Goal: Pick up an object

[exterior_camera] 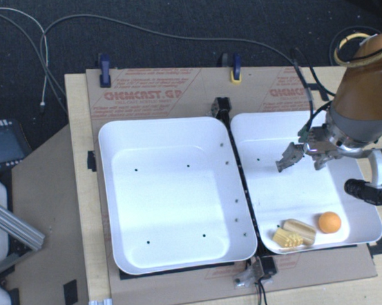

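Approach step: gripper (302,156) is spread wide, nothing held, above right bin (271,195). Descent onto orange ball (329,222) is needed.

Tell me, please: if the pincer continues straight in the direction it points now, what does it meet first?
Probably the bare white floor of the right bin, as the pincer points down and leftward; depth is unclear.

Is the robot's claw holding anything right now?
No. The gripper is open above the right bin, with nothing between its fingers.
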